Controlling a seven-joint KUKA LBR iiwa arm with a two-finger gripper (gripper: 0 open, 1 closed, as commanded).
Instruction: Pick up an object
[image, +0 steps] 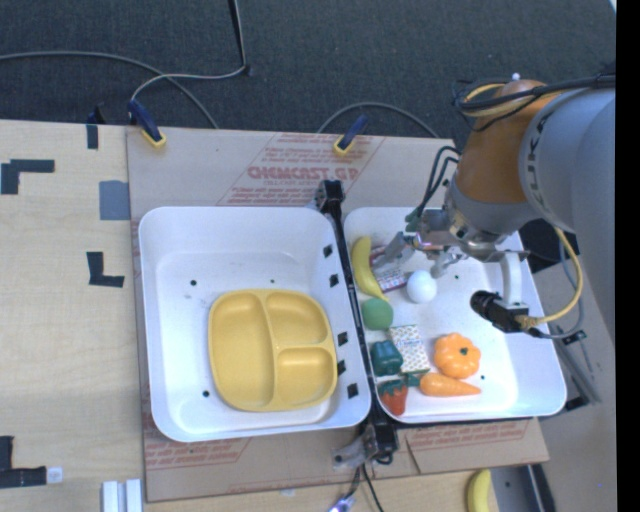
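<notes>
The right bin (540, 385) holds several small toys: a yellow banana (364, 266) along its left wall, a white ball (421, 288), a green round fruit (377, 313), a teal block (386, 355), a speckled white packet (406, 338), an orange pumpkin (456, 353), a carrot (450, 385) and a red piece (394, 399). My gripper (418, 258) hangs open over the bin's back half, just above the white ball and right of the banana. Its fingers (393, 252) are spread, with nothing held between them.
The left bin (170, 300) contains a yellow divided plate (272, 348). A black divider with clips (340, 290) runs between the bins. A black cable fitting (497, 308) on the arm hangs over the right bin. Another banana (482, 491) lies off the bench at the bottom.
</notes>
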